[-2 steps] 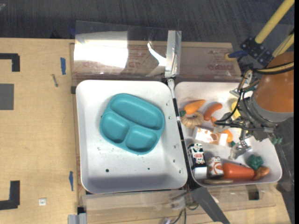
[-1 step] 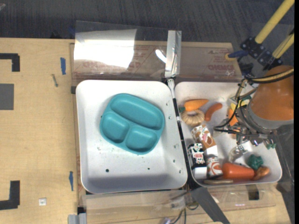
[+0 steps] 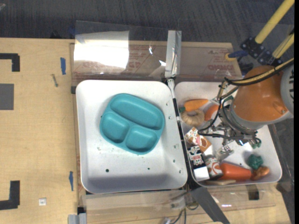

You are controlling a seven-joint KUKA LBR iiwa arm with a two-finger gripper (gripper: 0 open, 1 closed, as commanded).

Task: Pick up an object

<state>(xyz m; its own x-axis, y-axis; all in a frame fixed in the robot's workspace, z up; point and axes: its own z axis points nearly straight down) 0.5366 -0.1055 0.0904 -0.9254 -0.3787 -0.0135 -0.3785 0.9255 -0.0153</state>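
The right bin [image 3: 275, 169] holds a heap of small toys. A long orange carrot [image 3: 236, 172] lies along its front wall, with a green piece [image 3: 255, 161] and a brown piece [image 3: 262, 172] at its right end. A tan ring-shaped thing [image 3: 193, 117] and an orange piece [image 3: 196, 105] sit at the back left. Patterned white packets [image 3: 196, 140] lie along the left wall. My gripper [image 3: 228, 147] hangs under the orange wrist band [image 3: 258, 101], low over the middle of this bin, just above and behind the carrot. Cables and the wrist hide its tip.
The left bin [image 3: 88, 171] bears a teal divided plate [image 3: 132, 122]. A clear plastic sheet [image 3: 121, 59] and an upright divider [image 3: 173, 55] stand behind the bins. A white block [image 3: 202, 173] and a red-white can [image 3: 215, 167] crowd the right bin's front left corner.
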